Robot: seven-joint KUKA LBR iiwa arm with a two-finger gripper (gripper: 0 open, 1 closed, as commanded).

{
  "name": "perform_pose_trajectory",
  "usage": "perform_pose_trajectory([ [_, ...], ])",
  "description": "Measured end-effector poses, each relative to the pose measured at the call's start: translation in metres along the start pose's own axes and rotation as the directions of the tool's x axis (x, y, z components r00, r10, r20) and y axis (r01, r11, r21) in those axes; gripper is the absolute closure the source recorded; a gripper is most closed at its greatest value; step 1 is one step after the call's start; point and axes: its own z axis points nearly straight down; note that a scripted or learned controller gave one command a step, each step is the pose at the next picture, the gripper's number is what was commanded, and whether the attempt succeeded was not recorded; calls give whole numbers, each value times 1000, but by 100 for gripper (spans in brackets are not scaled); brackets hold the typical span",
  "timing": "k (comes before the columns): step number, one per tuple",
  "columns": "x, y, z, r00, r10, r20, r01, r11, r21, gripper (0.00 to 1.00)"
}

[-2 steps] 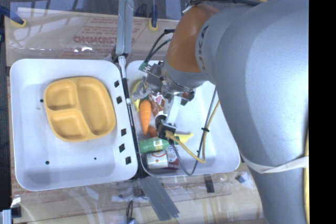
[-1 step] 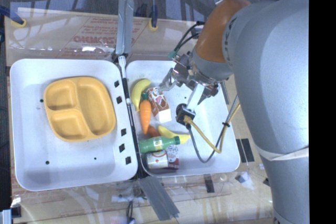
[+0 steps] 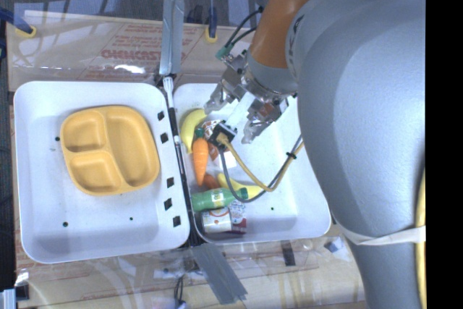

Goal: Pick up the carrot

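The orange carrot (image 3: 200, 160) lies lengthwise along the left wall of the right bin (image 3: 289, 188), its top end pointing away from me. My gripper (image 3: 226, 118) hangs over the upper left part of that bin, just up and to the right of the carrot's top end. The big grey arm covers much of the bin's right side. Nothing shows held in the gripper.
A yellow banana (image 3: 188, 128) lies above the carrot. Below the carrot are a small red piece (image 3: 210, 181), a green bottle (image 3: 218, 197) and a can (image 3: 221, 221). The left bin (image 3: 36, 177) holds a yellow divided plate (image 3: 108, 150).
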Motion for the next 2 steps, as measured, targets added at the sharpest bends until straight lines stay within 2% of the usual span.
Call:
perform_pose_trajectory([
  [1, 2, -1, -5, 1000, -12, 6, 12, 1000, 5, 100],
  [2, 29, 53, -50, 978, -208, -2, 208, 978, -2, 100],
])
